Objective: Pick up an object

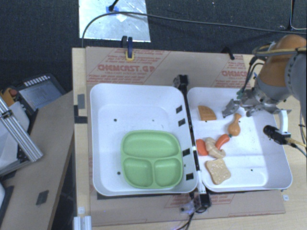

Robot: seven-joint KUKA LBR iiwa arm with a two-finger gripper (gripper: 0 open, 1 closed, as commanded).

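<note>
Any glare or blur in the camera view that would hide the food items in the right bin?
Camera view: lighting is soft and even; the right bin is bright but not blown out; the toast slice and drumstick read sharp with faint shadows; glare sits on the foil sheet beyond the bench.

Glossy white plastic bins (144, 92), smooth matt green plastic tray (152, 158), brown cardboard (158, 66) beneath.

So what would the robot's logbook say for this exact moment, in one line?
gripper: above right bin, near drumstick | holding: nothing seen | green tray: left bin
</note>
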